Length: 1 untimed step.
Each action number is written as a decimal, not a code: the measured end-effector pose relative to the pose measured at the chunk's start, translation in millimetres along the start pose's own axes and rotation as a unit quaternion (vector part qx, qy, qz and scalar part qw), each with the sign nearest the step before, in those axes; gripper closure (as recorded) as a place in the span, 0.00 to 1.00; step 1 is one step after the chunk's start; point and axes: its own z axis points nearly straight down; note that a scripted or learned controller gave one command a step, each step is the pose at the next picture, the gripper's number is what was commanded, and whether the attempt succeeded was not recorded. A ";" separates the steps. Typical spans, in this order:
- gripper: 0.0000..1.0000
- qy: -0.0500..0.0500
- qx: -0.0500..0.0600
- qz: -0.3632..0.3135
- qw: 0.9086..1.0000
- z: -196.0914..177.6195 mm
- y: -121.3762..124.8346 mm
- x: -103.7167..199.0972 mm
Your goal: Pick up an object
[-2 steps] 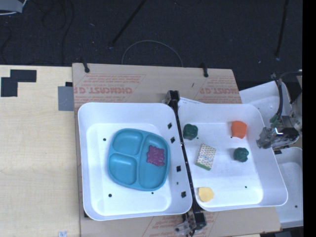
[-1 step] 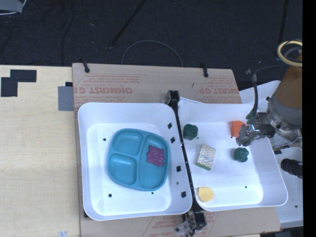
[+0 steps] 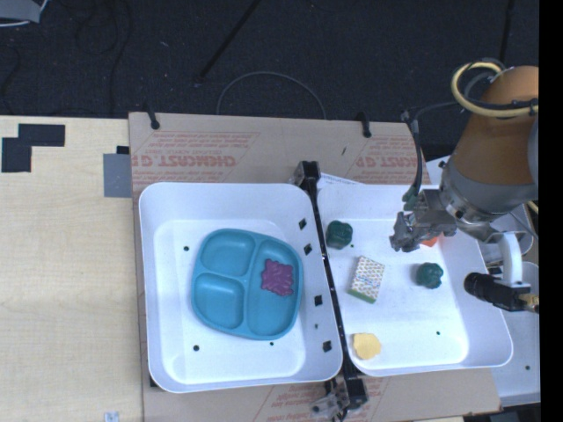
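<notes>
- camera view: two white bins sit side by side on a cardboard sheet (image 3: 220, 152), with a black bar (image 3: 318, 253) running along the seam between them.
- the left bin (image 3: 167, 363) holds a blue plate (image 3: 227, 281) with three sections. the plate lies flat near the middle of the bin floor.
- a purple lump (image 3: 278, 277) lies in the plate's right-hand section, close to the black bar.
- the right bin (image 3: 457, 341) holds four loose things, all apart from one another.
- a green lump (image 3: 339, 233) lies in the upper left part of the right bin, just beside the black bar.
- a small box (image 3: 368, 279) with a speckled pale face lies near the middle of that bin, tilted, below and to the right of the green lump.
- the other green lump (image 3: 429, 275) lies to the right of the small box, on the bin floor.
- a yellow piece (image 3: 366, 346) lies near the bin's lower left corner, below the small box.
- the arm (image 3: 501, 148) comes in from the right, its orange band above the upper right corner of the right bin.
- the gripper (image 3: 406, 236) hangs over the upper middle of the right bin, between the two green lumps. it is nearer the other green lump, which lies just below and to its right.
- whether the claw is wide or narrow cannot be told from this angle.
</notes>
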 end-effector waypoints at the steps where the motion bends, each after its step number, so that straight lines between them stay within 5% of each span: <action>1: 1.00 -0.001 0.002 0.001 1.000 14.3 11.6 55.6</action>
